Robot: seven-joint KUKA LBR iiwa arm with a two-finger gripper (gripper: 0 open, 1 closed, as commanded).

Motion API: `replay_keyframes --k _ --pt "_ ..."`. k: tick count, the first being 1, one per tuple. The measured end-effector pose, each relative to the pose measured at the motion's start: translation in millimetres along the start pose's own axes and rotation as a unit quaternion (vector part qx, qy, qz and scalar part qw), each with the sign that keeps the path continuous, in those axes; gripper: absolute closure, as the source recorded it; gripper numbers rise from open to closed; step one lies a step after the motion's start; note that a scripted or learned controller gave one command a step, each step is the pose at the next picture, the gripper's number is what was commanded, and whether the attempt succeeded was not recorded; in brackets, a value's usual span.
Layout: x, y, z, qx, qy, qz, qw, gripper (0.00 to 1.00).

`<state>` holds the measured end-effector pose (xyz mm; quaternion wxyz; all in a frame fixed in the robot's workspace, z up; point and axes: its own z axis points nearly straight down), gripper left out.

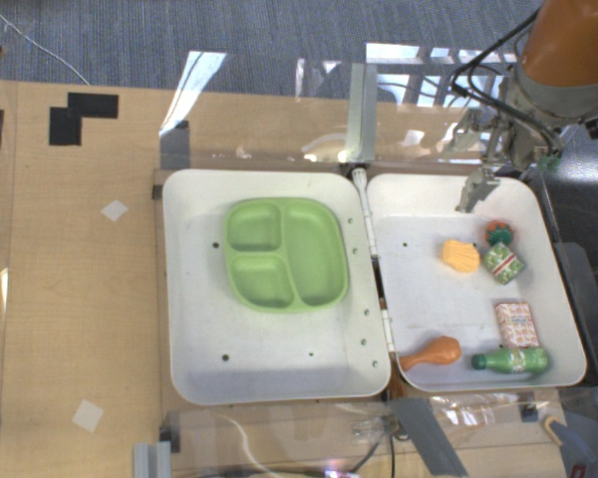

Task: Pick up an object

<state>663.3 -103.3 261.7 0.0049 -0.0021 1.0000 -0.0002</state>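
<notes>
From above, the wooden desk (70,297) carries two shallow white bins side by side: the left white bin (194,357) holds a light green three-compartment plastic tray (284,253), and the right white bin (419,297) holds a small yellow corn-like toy (461,257), a reddish round toy (498,233) touching a green-and-white patterned packet (503,263), a pink-and-white small box (516,324), a green plastic bottle lying on its side (511,361) and an orange-brown toy drumstick (431,354) at the near edge. The grey-and-orange arm's gripper (473,192) hangs over the right bin's far edge, apart from every object, the corn toy nearest it; I cannot tell its state.
</notes>
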Motion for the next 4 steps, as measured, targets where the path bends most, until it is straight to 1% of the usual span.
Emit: replay_keyframes --k 1,2,3,4 --pt "10.7 -61.4 130.3 -0.001 0.007 0.017 0.9998 0.0" --pt "1.1 -14.3 174.0 -0.001 0.006 0.075 0.9972 0.0" --pt "-4.9 -13.2 158.2 0.0 -0.006 0.072 0.9974 1.0" --pt "47.6 46.5 71.2 -0.001 -0.002 0.235 0.972 1.0"
